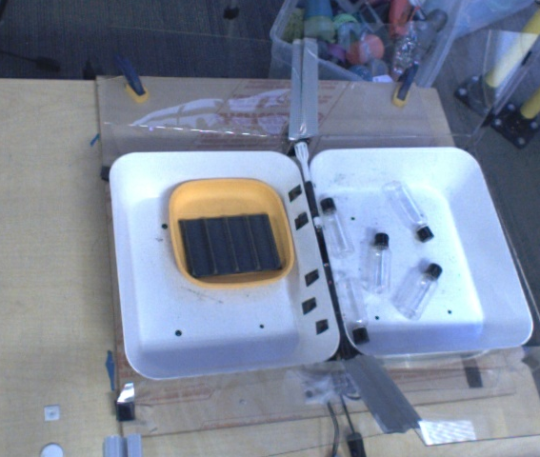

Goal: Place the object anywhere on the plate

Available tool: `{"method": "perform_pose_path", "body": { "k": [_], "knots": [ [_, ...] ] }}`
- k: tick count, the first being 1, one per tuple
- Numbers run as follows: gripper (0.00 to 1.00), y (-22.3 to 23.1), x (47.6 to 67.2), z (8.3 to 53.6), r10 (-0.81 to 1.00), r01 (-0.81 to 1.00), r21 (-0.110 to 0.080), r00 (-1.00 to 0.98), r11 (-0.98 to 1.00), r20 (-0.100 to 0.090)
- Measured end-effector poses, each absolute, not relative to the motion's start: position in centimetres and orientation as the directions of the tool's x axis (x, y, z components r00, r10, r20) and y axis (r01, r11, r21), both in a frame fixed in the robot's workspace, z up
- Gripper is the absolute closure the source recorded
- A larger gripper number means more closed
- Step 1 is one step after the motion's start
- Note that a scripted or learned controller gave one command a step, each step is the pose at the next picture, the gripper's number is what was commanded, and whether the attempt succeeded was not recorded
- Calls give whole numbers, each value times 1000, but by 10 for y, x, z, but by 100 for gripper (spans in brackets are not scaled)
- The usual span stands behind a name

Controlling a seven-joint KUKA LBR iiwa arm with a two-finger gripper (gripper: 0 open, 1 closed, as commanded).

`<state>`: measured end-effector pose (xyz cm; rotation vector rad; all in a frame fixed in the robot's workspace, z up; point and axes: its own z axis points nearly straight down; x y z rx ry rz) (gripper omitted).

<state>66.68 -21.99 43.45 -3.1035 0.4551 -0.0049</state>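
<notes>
A dark ridged slab is lying flat on the yellow plate in the left bin, its long axis running left-right; several clear black-capped vials are lying scattered in the right bin

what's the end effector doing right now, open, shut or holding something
end effector: cannot be told.
A black ribbed block lies on the yellow plate.

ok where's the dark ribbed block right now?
The dark ribbed rectangular block lies flat on the yellow plastic plate in the left white bin, across the divider from the clear vials.
</notes>
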Motion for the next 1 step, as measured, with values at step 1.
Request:
{"method": "perform_pose_path", "body": {
  "k": [1],
  "knots": [
    [100,-219,668,434,-194,-194,-6,981,-981,2]
  ]
}}
